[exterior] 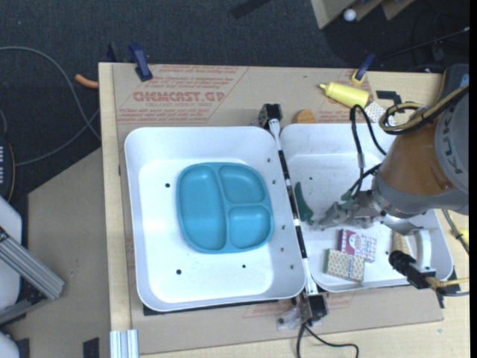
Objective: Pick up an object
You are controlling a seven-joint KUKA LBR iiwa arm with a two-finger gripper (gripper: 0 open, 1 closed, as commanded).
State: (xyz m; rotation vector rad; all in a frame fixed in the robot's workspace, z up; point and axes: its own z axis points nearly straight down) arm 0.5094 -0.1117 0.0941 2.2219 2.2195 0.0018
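While dark carpet surrounds it, the bench (186,95) bears 2 bins (141,200).

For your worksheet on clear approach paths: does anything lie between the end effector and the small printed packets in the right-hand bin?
Nothing visible does. The end effector hangs over bare floor of the shallow white right-hand bin, and the pink printed packet and yellowish patterned packet lie just beside it, toward the near rim.

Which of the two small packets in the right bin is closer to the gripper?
The pink-and-white packet, lying just below the gripper. The tan patterned packet sits farther down, toward the bin's lower edge.
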